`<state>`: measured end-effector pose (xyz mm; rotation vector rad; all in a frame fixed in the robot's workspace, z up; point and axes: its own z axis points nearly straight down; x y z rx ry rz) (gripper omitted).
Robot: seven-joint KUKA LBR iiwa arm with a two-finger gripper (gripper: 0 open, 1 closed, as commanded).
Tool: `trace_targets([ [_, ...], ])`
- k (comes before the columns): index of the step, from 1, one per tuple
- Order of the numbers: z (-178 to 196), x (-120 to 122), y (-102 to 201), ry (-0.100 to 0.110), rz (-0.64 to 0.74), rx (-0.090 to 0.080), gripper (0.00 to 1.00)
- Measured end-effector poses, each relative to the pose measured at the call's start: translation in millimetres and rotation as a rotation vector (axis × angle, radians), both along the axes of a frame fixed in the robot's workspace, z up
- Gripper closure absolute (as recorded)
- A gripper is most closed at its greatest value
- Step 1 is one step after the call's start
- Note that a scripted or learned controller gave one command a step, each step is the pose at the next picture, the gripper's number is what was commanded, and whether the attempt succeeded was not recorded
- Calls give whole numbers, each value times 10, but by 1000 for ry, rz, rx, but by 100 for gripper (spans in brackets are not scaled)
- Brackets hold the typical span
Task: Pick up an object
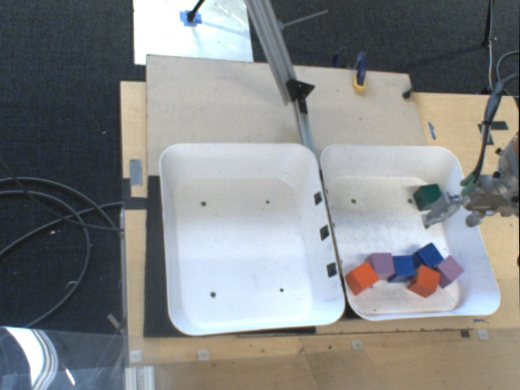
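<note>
Camera view: two white bins sitting side by side, small blocks clustering in the right one.
Left bin [175, 177] is showing smooth, glossy floor with rounded rims; right bin [357, 165] is keeping open floor along its far half, while orange, purple and blue cubes [404, 272] are crowding its near wall. Green block [427, 194] is lying beside the gripper [439, 210], whose jaws' spread I cannot tell.

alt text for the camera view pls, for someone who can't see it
A robot gripper reaches in from the right over the right white bin, beside a dark green block. Six more blocks, orange, purple and blue, cluster near that bin's front edge; the left white bin sits alongside.
</note>
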<state>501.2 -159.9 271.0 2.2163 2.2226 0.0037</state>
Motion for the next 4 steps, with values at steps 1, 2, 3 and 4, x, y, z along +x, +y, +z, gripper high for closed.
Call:
trace_targets([
  [1,0,0,0,0,0,0,0],
  [2,305,260,953,-2,12,3,0],
  [3,71,768,457,0,-4,-3,0],
  [4,-848,187,1061,12,4,4,0],
])
